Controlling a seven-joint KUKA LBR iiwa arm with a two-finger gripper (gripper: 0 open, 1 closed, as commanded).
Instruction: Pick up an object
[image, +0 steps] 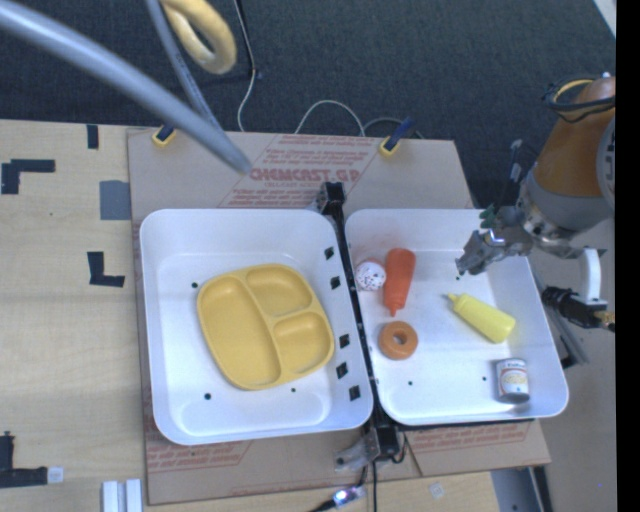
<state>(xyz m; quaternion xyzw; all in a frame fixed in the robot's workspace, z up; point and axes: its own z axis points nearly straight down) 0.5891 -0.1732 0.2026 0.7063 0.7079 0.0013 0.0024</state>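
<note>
Though separate, 2 shallow white bins touching along a dark middle seam, on a brown board (300, 170) across the pale bench (60, 330). Left bin (160, 300): largest of the contents, a yellow plate (265, 325) with 3 compartments, flat on the floor, slightly turned, well apart from everything in the other bin.

Right bin (440, 372): 5 small objects, all lying loose on the white floor, none lifted. At the right edge, the grey arm (570, 170) with its orange band, slanting down and left over the bin's far right corner. At its tip, the gripper (472, 258), dark, above the bin's upper right area; open or closed cannot be told from this angle. Nothing seen held.

Just below and beside the gripper, apart from it, a yellow bottle (483, 315) on its side, nozzle toward the upper left. Near the middle seam, an orange carrot-shaped piece (399, 278), lengthwise toward the far wall. Just below its near end, an orange ring (399, 340), flat. Near the front right corner, a small can (512, 380), upright, well apart from the rest. Smallest, a white ball (370, 275), just left of the carrot-shaped piece, close to the seam.
</note>
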